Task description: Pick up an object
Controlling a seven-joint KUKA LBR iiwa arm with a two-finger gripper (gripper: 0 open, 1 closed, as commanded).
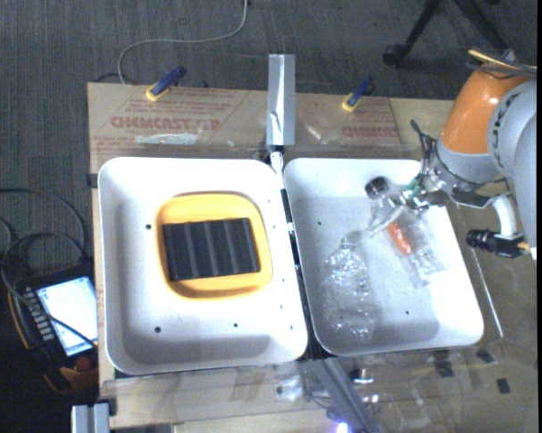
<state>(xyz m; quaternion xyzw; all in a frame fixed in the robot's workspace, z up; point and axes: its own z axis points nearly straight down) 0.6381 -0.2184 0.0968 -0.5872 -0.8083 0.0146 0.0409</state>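
Note:
In the right bin (451,314) lies a clear plastic bottle (408,240) with an orange label and a dark cap, its neck pointing toward the back left. A second clear bottle (347,285), crumpled, lies at the bin's front middle. My gripper (413,193) hangs at the back right of this bin, directly over the neck end of the labelled bottle and close to or touching it. The arm's orange band (473,115) is above it at the right. In the left bin (126,269) rests a yellow tray-like object (214,246) with a black ribbed insert.
A metal post (280,97) stands behind the divider between the bins. Two blue-and-yellow clamps (165,83) hold the cardboard backing at the rear. A tablet-like device (61,312) and cables lie on the floor to the left.

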